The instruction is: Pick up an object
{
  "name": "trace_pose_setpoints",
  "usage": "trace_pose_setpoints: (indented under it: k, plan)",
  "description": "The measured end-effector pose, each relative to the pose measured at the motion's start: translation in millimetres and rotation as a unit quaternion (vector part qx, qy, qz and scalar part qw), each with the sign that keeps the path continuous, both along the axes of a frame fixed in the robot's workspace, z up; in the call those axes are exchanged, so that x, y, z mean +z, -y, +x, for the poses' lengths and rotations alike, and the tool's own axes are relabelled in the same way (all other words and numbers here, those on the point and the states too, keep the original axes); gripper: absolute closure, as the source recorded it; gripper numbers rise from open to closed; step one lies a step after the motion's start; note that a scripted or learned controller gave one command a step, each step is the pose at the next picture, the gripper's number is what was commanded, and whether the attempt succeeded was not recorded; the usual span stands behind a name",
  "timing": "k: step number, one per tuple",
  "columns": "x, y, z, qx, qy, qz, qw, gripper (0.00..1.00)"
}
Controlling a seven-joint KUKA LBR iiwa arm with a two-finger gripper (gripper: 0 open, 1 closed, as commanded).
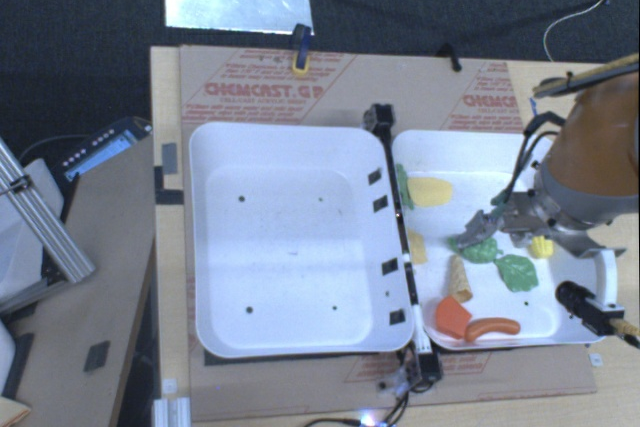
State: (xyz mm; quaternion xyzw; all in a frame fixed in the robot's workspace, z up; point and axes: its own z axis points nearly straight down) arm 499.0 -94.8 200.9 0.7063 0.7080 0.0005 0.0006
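Arm (600,145) low, hand (478,233) pointing left

Left bin (290,245): left of the right bin, their walls touching.
Right bin (480,160): holds all the small things.
Gripper (478,233): over the middle of the right bin.
Banana (430,191): far left part of the right bin.
Leaf (517,271): right of the gripper, nearer the front.
Cone (459,277): left of the leaf.
Sausage (490,327): near edge, right of the wedge (452,317).
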Motion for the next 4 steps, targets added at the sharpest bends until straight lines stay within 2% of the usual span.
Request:
trace_pose_setpoints:
  k: [1, 2, 3, 4]
  plan:
    - [-122.5, -12.0, 0.0, 0.000, -0.003, 0.0008, 1.0000, 0.00]
    - [-92.2, 5.8, 88.3, 0.002, 0.005, -0.0013, 1.0000, 0.00]
    - [-83.5, 5.1, 84.6, 0.001, 0.002, -0.0002, 1.0000, 1.00]
    - [-83.9, 5.1, 84.5, 0.001, 0.002, -0.0001, 1.0000, 0.00]
